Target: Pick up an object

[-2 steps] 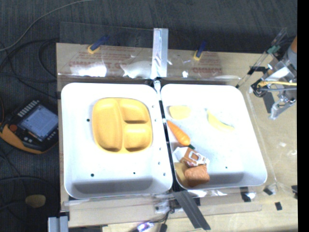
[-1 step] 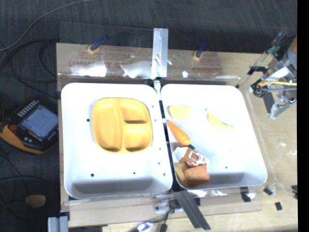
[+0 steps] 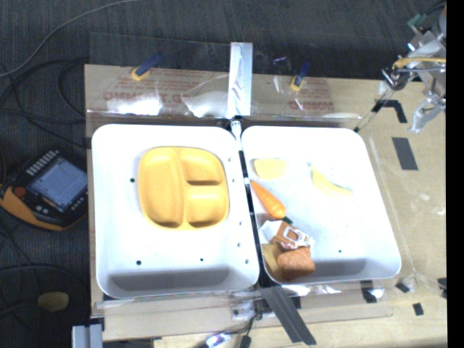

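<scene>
The right bin (image 3: 362, 194) holds an orange carrot (image 3: 267, 199) by its left wall. A pale yellow round piece (image 3: 269, 168) lies above the carrot, and a yellow slice (image 3: 330, 183) lies further right. In the near left corner sit a brown bread-like lump (image 3: 295, 262) and a small white and orange packet (image 3: 290, 235). My gripper (image 3: 423, 85) is at the view's far right, above the bench outside the right bin's back corner, far from all these objects.
The left bin (image 3: 116, 238) contains a yellow divided tray (image 3: 183, 187). A clear plastic sheet with clips (image 3: 217, 93) runs behind both bins. A handheld pendant (image 3: 43, 187) lies on the floor at the left. Black tape marks (image 3: 404, 153) dot the bench right of the bins.
</scene>
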`<state>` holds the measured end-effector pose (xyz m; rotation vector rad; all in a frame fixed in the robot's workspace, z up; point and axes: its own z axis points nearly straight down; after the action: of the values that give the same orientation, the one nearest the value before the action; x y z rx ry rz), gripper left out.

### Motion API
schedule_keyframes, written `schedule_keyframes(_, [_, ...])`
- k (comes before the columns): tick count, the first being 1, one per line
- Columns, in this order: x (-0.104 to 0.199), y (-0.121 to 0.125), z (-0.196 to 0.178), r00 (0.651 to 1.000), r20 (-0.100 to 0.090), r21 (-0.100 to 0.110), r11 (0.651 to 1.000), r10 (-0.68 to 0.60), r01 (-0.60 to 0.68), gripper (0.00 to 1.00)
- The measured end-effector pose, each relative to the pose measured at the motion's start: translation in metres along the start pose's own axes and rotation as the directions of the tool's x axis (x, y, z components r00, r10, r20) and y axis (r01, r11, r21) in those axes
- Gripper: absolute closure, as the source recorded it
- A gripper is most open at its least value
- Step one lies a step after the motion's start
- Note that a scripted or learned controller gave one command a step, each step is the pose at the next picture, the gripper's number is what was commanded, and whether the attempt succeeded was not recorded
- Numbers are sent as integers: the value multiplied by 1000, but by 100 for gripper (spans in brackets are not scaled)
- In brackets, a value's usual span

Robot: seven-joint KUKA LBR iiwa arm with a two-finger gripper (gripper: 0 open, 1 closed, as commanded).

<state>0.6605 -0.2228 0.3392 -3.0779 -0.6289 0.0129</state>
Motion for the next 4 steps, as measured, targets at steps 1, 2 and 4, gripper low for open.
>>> schedule_keyframes(1, [-24, -11, 156, 1000, 1, 3, 1000, 3, -3, 0])
schedule_keyframes(2, [-34, -14, 89, 984, 1, 1, 984, 179, -179, 0])
schedule_keyframes(4, [-2, -26, 26, 990, 0, 1, 990, 140, -140, 0])
